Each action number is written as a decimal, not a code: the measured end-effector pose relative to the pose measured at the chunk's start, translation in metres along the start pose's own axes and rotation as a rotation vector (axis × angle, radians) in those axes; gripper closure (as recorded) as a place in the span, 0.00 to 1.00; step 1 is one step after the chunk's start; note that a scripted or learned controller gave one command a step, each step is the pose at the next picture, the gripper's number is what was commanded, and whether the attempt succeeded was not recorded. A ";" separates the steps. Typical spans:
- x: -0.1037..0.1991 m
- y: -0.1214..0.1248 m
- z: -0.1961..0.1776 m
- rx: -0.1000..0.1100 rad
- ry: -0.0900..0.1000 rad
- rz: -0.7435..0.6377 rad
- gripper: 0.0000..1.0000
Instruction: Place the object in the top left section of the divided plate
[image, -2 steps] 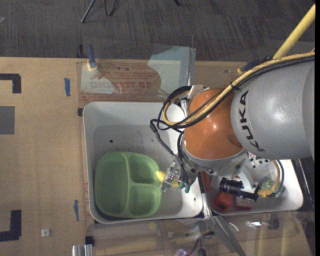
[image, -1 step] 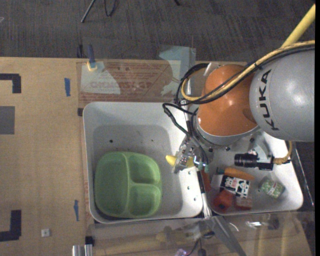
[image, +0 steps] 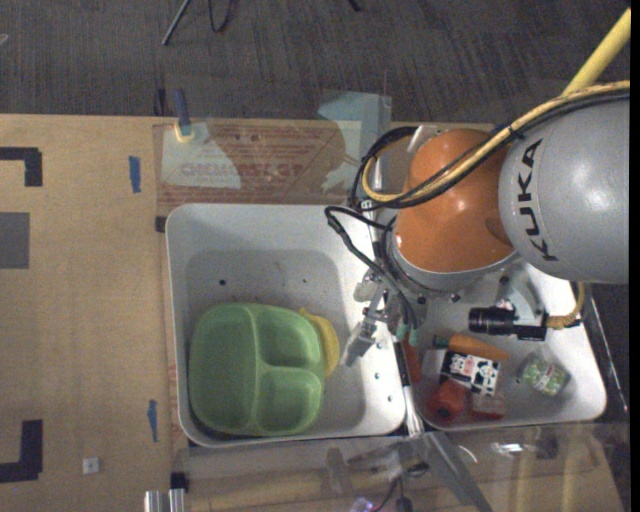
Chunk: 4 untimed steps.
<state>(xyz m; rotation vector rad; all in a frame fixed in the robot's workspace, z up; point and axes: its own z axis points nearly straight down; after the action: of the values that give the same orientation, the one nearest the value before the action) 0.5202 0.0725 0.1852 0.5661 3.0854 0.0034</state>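
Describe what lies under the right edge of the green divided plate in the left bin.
A yellow object pokes out from beneath the green divided plate, against its right rim. Most of it is covered, so its full shape and what it is cannot be told.

A green divided plate (image: 256, 368) lies in the left bin (image: 250, 235), the arm (image: 520, 200) over the bins' divide.

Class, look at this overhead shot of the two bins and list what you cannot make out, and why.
- Gripper, camera view: too small and blurred to tell whether it grips anything.
- Yellow object: mostly hidden behind the green divided plate.
- Right bin: upper part covered by the arm.
- Small items there: too blurred to identify.
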 end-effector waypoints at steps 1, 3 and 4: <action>-0.001 0.001 -0.011 -0.004 -0.004 0.001 1.00; 0.051 0.020 0.020 0.001 0.005 -0.305 1.00; 0.063 0.050 0.036 0.000 0.005 -0.543 1.00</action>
<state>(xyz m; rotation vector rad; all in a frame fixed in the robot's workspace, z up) 0.4795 0.1417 0.1489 -0.2829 3.1285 0.0026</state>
